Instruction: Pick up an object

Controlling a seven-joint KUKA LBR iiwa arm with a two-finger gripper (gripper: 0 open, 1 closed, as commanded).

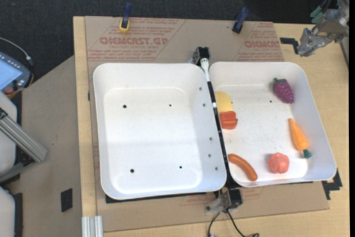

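The right bin (pixel 260 77) holds several toy foods. A purple grape bunch (pixel 283 90) lies at its far right. An orange carrot (pixel 298 136) lies along the right wall. A red round fruit (pixel 279 162) and an orange sausage (pixel 243 166) sit near the front edge. A yellow piece (pixel 222 101) and a red pepper (pixel 228 120) rest against the left wall. My gripper (pixel 307 45) hangs at the upper right, beyond the right bin's far corner, above the bench and apart from every object.
The left bin (pixel 111 119) stands beside the right one, their walls touching at the middle. Blue clamps (pixel 126 16) (pixel 241 19) hold the cardboard sheet at the back edge. A cable connector (pixel 228 200) sits at the front between the bins.
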